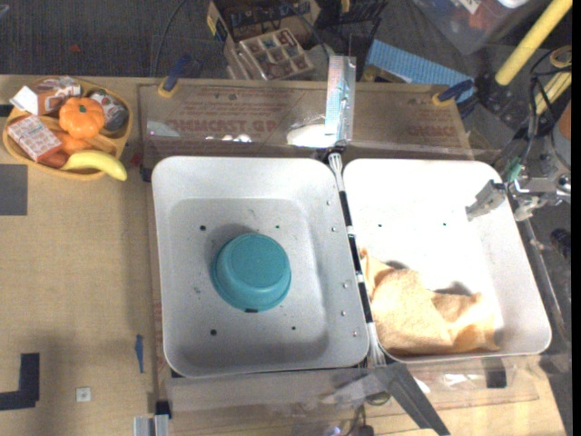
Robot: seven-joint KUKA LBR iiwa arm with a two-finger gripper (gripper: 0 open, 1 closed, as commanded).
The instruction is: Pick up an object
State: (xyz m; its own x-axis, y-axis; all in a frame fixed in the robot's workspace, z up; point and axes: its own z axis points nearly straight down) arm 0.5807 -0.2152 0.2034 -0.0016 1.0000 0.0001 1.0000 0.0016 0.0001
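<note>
Where writing shows nowhere legibly, the tool (497,198) hangs — grip state unclear — beyond the teal bowl (252,271).

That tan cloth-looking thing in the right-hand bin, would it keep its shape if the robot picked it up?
Probably not. The tan cloth lies crumpled in soft folds, so it would likely droop from the gripper. It looks light, and a push would probably bunch it rather than slide it.

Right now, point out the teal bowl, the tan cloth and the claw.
teal bowl (252,271), camera view, upturned base.
tan cloth (413,309), camera view, middle fold.
claw (495,198), camera view, between fingertips.
</note>
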